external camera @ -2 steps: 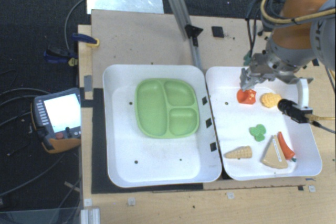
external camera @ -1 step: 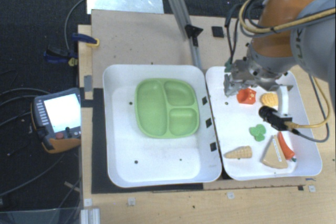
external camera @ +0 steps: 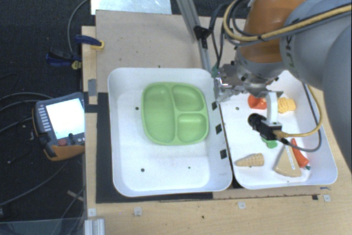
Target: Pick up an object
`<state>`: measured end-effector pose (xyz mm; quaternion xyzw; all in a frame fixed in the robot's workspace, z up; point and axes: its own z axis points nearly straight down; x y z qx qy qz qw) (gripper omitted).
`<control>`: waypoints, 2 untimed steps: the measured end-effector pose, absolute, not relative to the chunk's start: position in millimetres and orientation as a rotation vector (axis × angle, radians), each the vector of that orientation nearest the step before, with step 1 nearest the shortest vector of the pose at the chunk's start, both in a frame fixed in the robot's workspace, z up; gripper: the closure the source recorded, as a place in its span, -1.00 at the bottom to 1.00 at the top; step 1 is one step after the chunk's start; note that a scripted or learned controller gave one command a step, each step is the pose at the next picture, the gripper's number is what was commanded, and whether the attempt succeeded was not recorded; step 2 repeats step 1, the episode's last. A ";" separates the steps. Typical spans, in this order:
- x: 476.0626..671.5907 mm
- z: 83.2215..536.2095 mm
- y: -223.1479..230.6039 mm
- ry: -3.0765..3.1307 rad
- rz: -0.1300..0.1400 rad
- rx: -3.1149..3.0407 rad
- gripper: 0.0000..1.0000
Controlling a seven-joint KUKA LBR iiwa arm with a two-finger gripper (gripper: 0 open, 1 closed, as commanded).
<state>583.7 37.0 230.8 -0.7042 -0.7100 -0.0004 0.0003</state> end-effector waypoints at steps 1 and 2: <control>564.9 227.0 75.9 -2.228 0.000 -2.213 1.00; 564.9 227.0 75.9 -2.228 0.000 -2.213 1.00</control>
